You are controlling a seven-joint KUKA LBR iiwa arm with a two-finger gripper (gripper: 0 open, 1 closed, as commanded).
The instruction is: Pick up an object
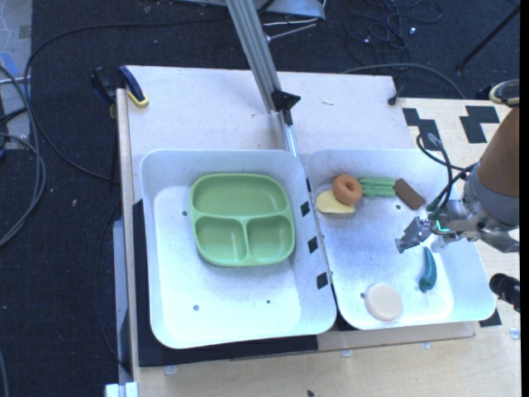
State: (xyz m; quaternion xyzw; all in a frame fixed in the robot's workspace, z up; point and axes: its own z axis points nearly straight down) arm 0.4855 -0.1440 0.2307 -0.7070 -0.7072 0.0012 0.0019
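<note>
while nothing is lifted yet, the scene reads as an early stage of the pick, and going from the left it lays out like this: the left bin (pixel 165 321) holds a green divided tray (pixel 243 219) lying flat, well apart from anything the arm could be after just now. across the divider, the right bin (pixel 351 246) carries the loose things: a pale yellow piece (pixel 331 204) with an orange ring (pixel 347 188) resting against its upper edge, a green bean-like piece (pixel 377 187) just beside the ring, then a brown block (pixel 409 193) touching the end of that green piece. nearer the front edge lies a round cream disc (pixel 384 301), and to its right a dark teal curved piece (pixel 427 271), the closest candidate (as a guess) for the pick. the gripper (pixel 416 234) hovers at the bin's right side, above and just left of the teal piece's upper end, its dark fingers spread apart with nothing between them. the grey arm (pixel 496 184) reaches in from the right. so no object is in hand; choosing a target, descending, closing and lifting are all left to do, as far as can be judged.
</note>
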